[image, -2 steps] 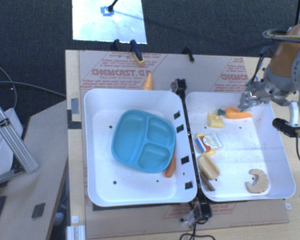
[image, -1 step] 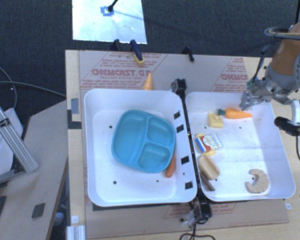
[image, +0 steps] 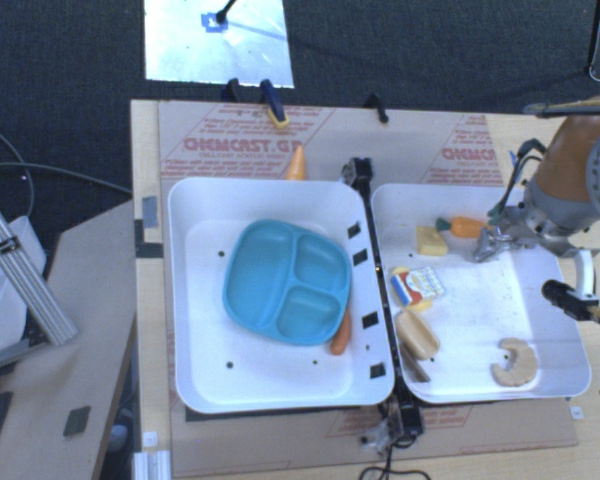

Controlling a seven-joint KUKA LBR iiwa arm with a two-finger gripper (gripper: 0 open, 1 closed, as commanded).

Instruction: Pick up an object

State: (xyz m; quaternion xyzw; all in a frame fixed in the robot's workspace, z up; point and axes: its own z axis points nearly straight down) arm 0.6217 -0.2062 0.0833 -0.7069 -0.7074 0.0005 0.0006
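Two shallow white plastic bins sit side by side on a bench faced with brown printed board. The left bin (image: 195,298) holds a blue three-compartment plastic tray (image: 287,281) lying flat near its centre, turned at a slant to the bin walls. A small orange carrot-shaped toy (image: 340,334) lies just beside the tray's lower right edge, close to the bin's right wall. An orange cone-shaped piece (image: 296,163) stands outside the left bin, against its far rim. The right bin (image: 480,298) holds five loose items: a pale yellow cheese-like wedge (image: 431,241) near the far left, an orange carrot-shaped toy with a green end (image: 462,227) just right of it, a flat white card with red, blue and yellow print (image: 417,285) near the left wall, a tan bread-roll-shaped toy (image: 417,334) below the card, and a tan crescent-shaped biscuit toy (image: 515,361) near the front right corner. The grey arm with orange band enters from the right, and its two-finger gripper (image: 483,247) is over the far part of the right bin, just right of and below the green-ended carrot toy. Nothing is visible between the fingers; whether they are spread or closed cannot be told at this scale.
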